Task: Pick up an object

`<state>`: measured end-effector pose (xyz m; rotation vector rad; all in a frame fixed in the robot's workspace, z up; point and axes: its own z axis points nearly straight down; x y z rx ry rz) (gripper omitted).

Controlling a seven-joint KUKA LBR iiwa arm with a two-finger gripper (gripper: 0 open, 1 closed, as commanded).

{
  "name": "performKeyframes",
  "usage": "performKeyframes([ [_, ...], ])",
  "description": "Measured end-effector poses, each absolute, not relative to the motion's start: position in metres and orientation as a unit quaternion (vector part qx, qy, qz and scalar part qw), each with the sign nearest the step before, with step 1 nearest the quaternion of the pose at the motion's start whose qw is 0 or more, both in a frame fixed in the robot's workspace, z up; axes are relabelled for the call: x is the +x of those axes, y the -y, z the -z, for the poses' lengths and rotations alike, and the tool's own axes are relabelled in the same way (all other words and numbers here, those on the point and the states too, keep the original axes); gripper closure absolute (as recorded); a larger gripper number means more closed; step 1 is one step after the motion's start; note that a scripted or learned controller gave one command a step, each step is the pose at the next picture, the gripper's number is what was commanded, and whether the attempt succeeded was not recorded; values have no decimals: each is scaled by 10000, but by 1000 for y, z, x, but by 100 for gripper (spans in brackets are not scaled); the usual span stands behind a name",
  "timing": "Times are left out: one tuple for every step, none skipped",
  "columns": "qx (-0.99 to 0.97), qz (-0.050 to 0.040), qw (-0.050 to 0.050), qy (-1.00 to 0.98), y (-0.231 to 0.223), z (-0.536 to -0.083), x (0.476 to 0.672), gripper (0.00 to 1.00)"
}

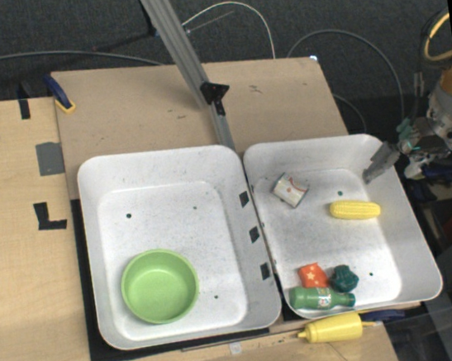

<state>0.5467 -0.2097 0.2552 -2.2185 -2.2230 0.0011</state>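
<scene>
The right bin [400,234] holds a yellow corn-shaped piece [355,210] near its middle right and a small white and grey block [290,190] toward its upper left. At its front edge lie a small orange-red item [312,274], a dark green item [342,277] and a green bottle-shaped object [320,298]. My gripper [390,159] hangs at the bin's upper right rim, up and to the right of the yellow piece and apart from it. Nothing is seen in its grasp.
A light green bowl [160,286] sits in the front left of the left bin [159,176]. A yellow bottle [334,329] lies on the bench just in front of the right bin. A grey pole [182,48] slants down to the bins' shared back edge.
</scene>
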Motion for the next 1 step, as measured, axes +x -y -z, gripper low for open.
performKeyframes([
  [-7062,-4,5,7080,210,-255,547,0],
])
